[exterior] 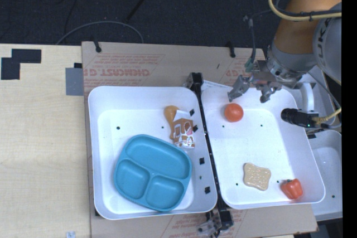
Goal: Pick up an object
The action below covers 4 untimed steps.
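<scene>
My gripper [252, 92] hangs over the back edge of the right bin [268, 142], its two fingers spread apart with nothing between them. A red tomato [234, 112] lies just below and left of the left fingertip. Near the bin's front lie a slice of toast [256, 176] and a red pepper [292, 188] in the front right corner. The left bin [103, 136] holds a blue divided plate [152, 172], a brown drumstick-shaped piece [170, 115] and a small patterned packet [183, 134].
A black divider [203, 136] runs between the two bins. A black cylindrical part [298, 117] juts out at the right bin's right rim. Cardboard [145, 67] lies under the bins, and cables trail across the dark floor behind.
</scene>
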Motion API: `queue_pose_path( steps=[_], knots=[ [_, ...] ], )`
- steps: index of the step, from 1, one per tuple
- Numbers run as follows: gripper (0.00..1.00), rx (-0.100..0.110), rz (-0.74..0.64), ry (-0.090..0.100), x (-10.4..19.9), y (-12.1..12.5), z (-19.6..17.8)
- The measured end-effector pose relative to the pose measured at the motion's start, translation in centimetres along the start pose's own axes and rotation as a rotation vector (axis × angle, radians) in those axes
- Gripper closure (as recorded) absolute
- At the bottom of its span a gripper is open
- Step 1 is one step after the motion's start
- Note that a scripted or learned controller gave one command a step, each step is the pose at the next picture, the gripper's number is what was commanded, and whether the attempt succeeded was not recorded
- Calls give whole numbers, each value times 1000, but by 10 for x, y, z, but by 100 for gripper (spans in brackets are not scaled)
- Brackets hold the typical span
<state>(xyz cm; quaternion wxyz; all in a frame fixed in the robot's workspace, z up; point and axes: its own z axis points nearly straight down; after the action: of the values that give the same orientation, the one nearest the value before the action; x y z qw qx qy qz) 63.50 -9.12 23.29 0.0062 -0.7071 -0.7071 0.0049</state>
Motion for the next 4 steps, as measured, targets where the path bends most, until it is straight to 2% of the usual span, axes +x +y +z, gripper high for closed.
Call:
queue_pose_path(
  steps=[1, 4],
  knots=[
    [0, -12, -1, -1, 0, 2, -7],
    [0, -6, -1, -2, 10, 7, 124]
  ],
)
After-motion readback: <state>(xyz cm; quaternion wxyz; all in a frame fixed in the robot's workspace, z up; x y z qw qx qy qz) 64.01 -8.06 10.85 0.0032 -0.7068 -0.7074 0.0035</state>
